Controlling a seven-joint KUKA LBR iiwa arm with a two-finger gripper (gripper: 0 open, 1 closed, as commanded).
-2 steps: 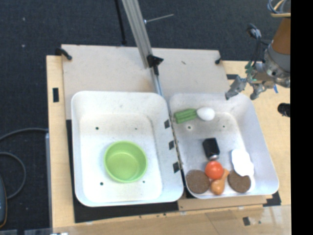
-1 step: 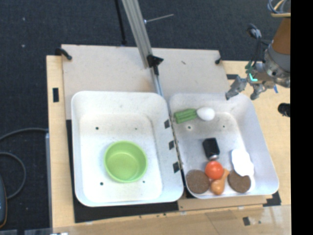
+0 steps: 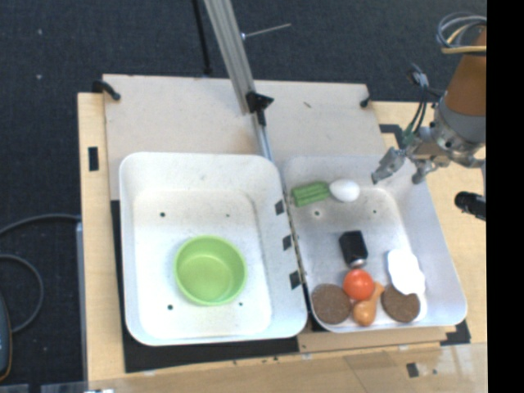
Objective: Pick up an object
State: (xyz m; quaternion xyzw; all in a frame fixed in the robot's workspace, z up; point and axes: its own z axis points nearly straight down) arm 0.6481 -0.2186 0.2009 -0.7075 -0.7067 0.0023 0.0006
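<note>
No readable brand or label anywhere. Gripper (image 3: pixel 403 169) over top right rim of the right bin (image 3: pixel 434 244), fingers spread wide, nothing between. In that bin: green piece (image 3: pixel 309 193) touching white egg-like obj. (image 3: pixel 345 191) near top edge; black block (image 3: pixel 353 247) in the middle; white lump (image 3: pixel 405 270) by right wall; tomato (image 3: pixel 359 284), two brown discs (image 3: pixel 331 303) and an orange piece (image 3: pixel 366 309) crowded along the bottom edge. Green bowl (image 3: pixel 210 270) in the left bin (image 3: pixel 139 219), toward bottom edge. Metal pole (image 3: pixel 233 51) slanting from the top down btw. the bins.

Bowl (image 3: pixel 210 270) in the left bin (image 3: pixel 139 178); small objects (image 3: pixel 354 248) in the right bin (image 3: pixel 438 244), mostly along its near edge.
</note>
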